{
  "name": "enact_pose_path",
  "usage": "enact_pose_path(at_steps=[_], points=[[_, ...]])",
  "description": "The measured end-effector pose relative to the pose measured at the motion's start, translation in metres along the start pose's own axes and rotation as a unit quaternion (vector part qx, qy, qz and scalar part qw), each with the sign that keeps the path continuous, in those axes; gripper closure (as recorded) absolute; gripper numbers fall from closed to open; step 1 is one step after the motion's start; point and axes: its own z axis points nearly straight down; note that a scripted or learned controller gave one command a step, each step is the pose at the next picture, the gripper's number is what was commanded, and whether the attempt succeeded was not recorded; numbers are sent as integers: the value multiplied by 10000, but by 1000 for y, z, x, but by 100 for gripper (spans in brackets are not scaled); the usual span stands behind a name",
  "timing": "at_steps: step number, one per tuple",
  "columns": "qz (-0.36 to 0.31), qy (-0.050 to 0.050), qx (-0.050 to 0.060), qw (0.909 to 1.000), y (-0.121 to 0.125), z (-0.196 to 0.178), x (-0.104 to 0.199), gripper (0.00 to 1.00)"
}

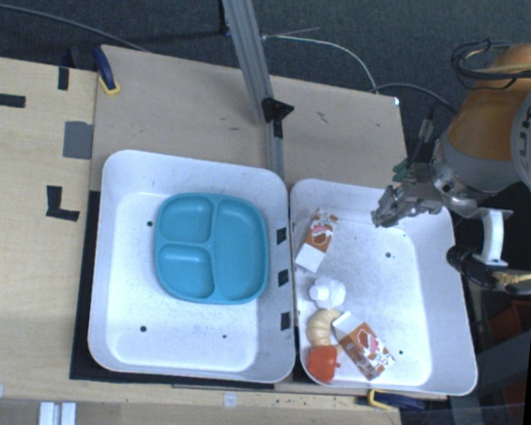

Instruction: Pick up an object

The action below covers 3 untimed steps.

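I can't tell whether the jaws are spread or pressed together — they hang over the upper part of the right bin, nothing visibly between them. Behind them the grey wrist slants up to the arm at the right edge. The objects — a small packet, white piece, croissant-like piece, red piece, carton — lie along the bin's left side, apart from the jaws.

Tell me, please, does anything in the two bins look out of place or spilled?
Nothing looks spilled or broken. The blue plate lies flat in the left bin. In the right bin, the small items crowd along the left wall, and the carton lies askew. The gripper hovers apart from them.
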Motion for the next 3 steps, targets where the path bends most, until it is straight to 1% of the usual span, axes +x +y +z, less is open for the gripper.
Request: enact_pose_path(at_steps=[1,2,3], points=[[-21,2,15,10000,8,12,52,100],[-23,7,10,10000,22,11,95,100],[-26,8,12,10000,24,7,144,100]])
